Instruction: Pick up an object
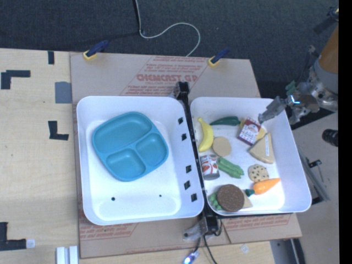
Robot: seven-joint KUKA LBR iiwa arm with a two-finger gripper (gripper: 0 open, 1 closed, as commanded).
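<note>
A wooden bench (33,147) carries two shallow white bins side by side. The left bin (93,202) holds a blue divided plate (130,146). The right bin (294,164) holds a scatter of toy food: a banana (205,134), a chocolate cookie (230,197), a wedge of cheese (263,149), a green pepper (224,121), a green pea pod (230,167), a small tin can (209,166), a red packet (249,131), a carrot (265,185) and a chip cookie (257,172). The grey arm reaches in from the right, and its hand (273,110) hovers over the far right corner of that bin, just above the red packet and the cheese. Whether it is parted or closed I cannot tell, and nothing seems to be gripped. My judgement is that the pick has not been made; lowering, closing and lifting all remain.
</note>
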